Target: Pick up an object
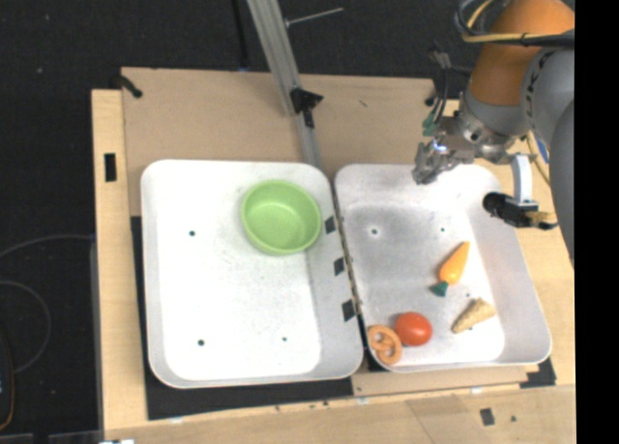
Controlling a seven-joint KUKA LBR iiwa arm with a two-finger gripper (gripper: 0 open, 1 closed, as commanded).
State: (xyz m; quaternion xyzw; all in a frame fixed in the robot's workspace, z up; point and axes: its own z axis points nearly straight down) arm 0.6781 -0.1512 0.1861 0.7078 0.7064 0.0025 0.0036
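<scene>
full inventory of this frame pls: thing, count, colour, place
bins: 2, white, side by side on the bench
bowl: 1, green, upper right area of the left bin
carrot: 1, orange with a green end, middle of the right bin
tomato: 1, red, near front edge of the right bin
round orange piece: 1, orange, front left corner of the right bin, beside the tomato
tan wedge: 1, beige, right bin, right of the tomato
arm: 1, grey with orange band, reaching in from the right
end effector: 1, dark grey, over the right bin's back edge
</scene>
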